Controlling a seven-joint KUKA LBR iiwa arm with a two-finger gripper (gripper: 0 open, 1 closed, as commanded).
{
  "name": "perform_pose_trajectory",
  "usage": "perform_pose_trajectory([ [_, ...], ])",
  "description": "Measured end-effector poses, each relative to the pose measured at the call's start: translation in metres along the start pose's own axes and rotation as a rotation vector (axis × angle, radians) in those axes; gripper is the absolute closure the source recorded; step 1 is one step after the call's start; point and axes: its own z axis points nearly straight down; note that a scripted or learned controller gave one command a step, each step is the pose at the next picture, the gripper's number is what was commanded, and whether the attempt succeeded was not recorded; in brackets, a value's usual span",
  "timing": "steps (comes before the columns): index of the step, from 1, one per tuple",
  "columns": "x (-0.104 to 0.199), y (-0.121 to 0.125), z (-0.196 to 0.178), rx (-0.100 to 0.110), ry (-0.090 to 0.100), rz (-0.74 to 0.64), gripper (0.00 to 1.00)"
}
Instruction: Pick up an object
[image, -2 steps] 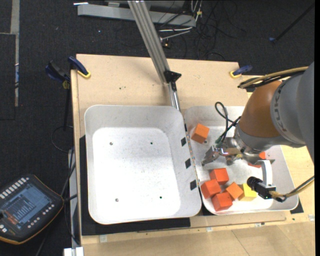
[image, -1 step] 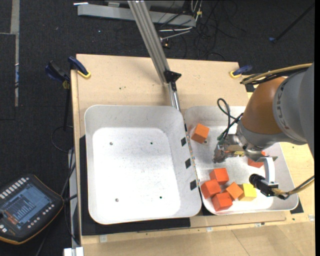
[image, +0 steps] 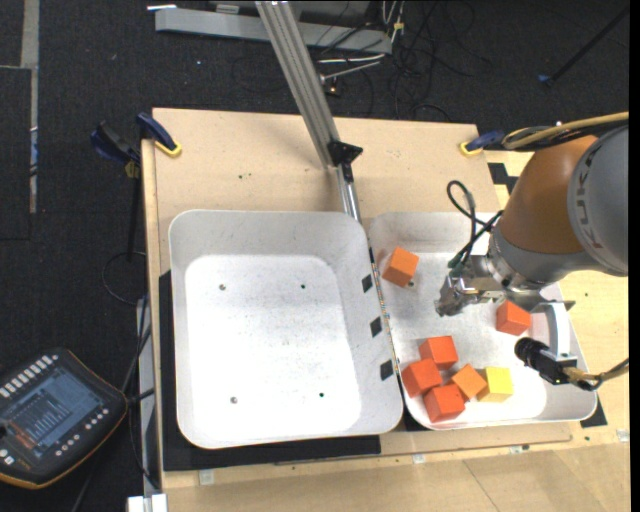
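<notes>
1. Camera view: the tool (image: 453, 297) hangs low over the right bin (image: 420, 235), at the end of the arm (image: 565, 205). It sits over the middle of that bin's floor.
2. Whether the tool is apart or together cannot be told from this slant. Its tip is a small metallic blur against the white.
3. Nearest to the tool is the orange block (image: 401, 267). It is just to the view's left of the tool and a little farther up, close but apart from it.
4. The lone red block (image: 513, 318) lies on the tool's other side, to the view's right and slightly lower. It is close under the wrist.
5. Below the tool, toward the bin's near rim, three red blocks (image: 438, 351) sit bunched together in a rough stack of rows.
6. The small orange block (image: 469, 381) touches that bunch on its right. The yellow block (image: 498, 382) is just beside it, farther right.
7. All of these pieces are inside the right bin.
8. Well to the tool's left is the left bin (image: 260, 320). Its edge meets the right bin's.
9. Both bins rest on the pale wooden counter (image: 260, 160).
</notes>
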Motion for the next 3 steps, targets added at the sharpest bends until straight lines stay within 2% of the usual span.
perform_pose_trajectory([
  [1, -0.007, 0.007, -0.048, -0.001, -0.001, 0.0, 1.0],
  [2, -0.002, 0.002, -0.106, -0.002, 0.0, -0.002, 1.0],
  [3, -0.002, 0.003, -0.112, 0.003, 0.0, -0.001, 1.0],
])
